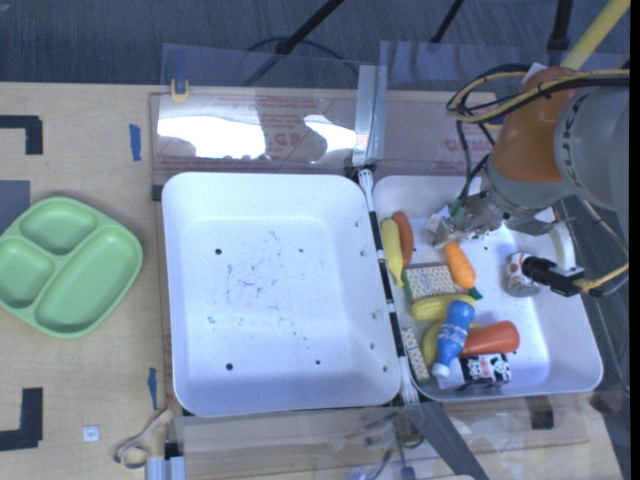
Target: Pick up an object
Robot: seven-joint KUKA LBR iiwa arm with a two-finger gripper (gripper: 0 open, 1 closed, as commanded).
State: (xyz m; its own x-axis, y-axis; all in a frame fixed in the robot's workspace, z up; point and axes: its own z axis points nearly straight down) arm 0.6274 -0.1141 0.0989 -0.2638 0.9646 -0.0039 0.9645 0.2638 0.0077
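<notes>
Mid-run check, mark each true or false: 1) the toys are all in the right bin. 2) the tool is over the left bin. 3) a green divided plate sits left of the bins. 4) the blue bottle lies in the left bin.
1) True: the toys, such as the carrot, lie in the right bin.
2) False: the tool is over the right bin.
3) True: green divided plate.
4) False: the blue bottle is in the right bin.

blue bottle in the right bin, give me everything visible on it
The blue plastic bottle with a white cap end lies tilted on its side in the right white bin, near the front. Its blue body points up and right, the white end down and left. It rests among toy food: a yellow piece at its upper end, a red-orange bottle along its right.
</notes>
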